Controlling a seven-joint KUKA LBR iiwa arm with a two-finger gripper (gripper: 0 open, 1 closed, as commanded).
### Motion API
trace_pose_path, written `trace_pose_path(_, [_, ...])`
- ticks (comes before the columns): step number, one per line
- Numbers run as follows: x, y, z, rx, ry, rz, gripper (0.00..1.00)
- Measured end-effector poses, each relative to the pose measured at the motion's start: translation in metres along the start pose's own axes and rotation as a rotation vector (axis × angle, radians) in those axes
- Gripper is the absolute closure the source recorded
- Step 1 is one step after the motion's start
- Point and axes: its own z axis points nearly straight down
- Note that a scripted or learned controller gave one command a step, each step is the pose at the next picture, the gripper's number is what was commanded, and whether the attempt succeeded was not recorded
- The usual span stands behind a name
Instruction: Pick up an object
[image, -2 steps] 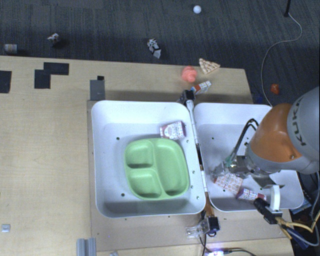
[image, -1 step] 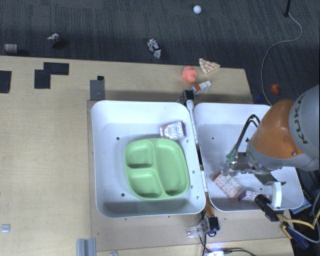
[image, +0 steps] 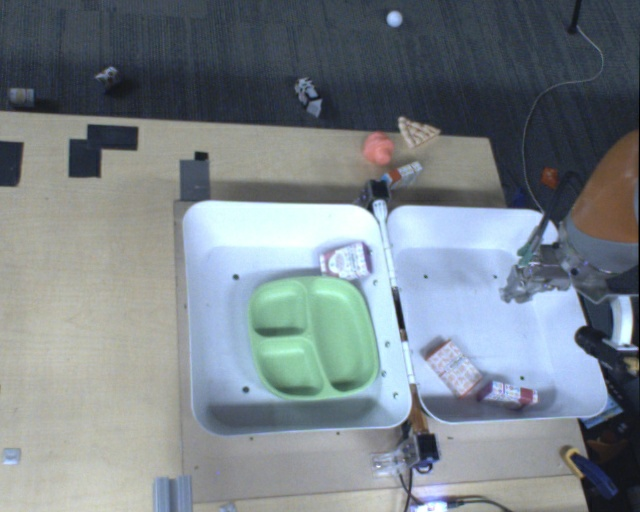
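Note:
In the right bin (image: 450, 235) lie a small patterned carton (image: 453, 367) and a red and white tube (image: 510, 394), both near the front wall. My gripper (image: 520, 285) hangs over the right side of that bin, well apart from both items, with nothing seen between its fingers. The left bin (image: 210, 300) holds a green divided tray (image: 313, 336) and a small maroon and white packet (image: 346, 261) by its back right corner.
On the bench behind the bins lie an orange ball (image: 378, 148), a wedge-shaped toy (image: 418, 131) and a small bottle (image: 402, 176). Black patches mark the bench at the far left. Cables and a clip sit at the front edge.

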Motion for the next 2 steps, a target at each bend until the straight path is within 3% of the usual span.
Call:
trace_pose_path(1, [0.079,0.023,-0.051,0.001,0.003,-0.004,1.00])
trace_pose_path(2, [0.105,-0.036,-0.104,0.002,0.003,-0.004,1.00])
